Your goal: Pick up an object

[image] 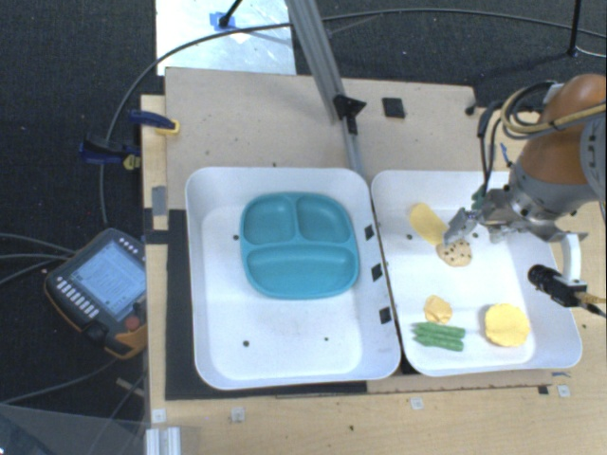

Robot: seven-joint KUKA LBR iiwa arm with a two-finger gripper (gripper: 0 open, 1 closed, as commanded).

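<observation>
The right bin (555,344) holds a yellow oblong piece (426,223), a tan cookie with dark chips (457,252), a small yellow lump (437,308), green beans (439,336) and a round yellow piece (506,325). My gripper (462,227) hangs over the upper middle of that bin, its fingers (458,224) pointing down-left, right above the cookie and just right of the oblong piece. Nothing shows between the fingers.
A teal divided plate (299,245) lies in the left bin (213,339). A slanted grey pole (318,45) crosses the bench behind the bins. A handheld pendant (100,287) sits off the bench at left. Cables hang beside the arm's wrist (541,192).
</observation>
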